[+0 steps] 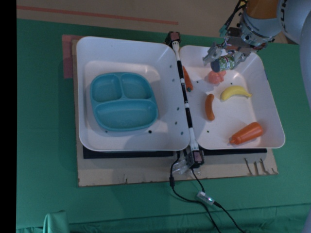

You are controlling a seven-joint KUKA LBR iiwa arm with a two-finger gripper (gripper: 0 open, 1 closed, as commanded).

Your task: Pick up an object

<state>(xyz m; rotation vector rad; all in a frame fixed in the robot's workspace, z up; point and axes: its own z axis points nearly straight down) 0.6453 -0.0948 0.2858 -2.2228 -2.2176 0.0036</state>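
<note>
The hand (224,58) hangs at about one o'clock over the right bin (272,101), clamped on a small can (223,63) held clear of the floor — so the pick looks made. Next, I judge, comes a steady lift away from the pink toy (215,77) just beneath.

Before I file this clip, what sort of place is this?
Probably a robotics lab bench: a robot arm reaches over two white bins, toy food like a banana lies in one, and cables trail across green cloth.
</note>
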